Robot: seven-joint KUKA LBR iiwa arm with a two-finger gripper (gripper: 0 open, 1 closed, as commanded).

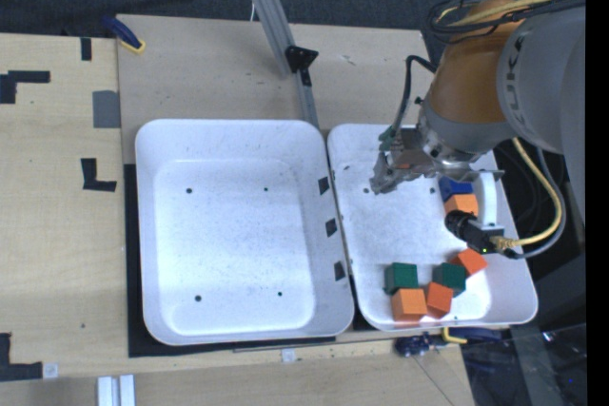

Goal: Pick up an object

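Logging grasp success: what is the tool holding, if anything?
Cannot tell: the tool sits above the right bin floor, away from the blocks.

The left bin (233,228) lay wide and bare, open to reach from above. In the right bin (381,223), the middle floor was free, while green and orange blocks (419,290) crowded its near corner and more blocks (461,202) sat along the right wall. The arm (495,81) overhung the bin's far right part. A slanted metal bar (271,5) crossed the bench (190,71) beyond the bins
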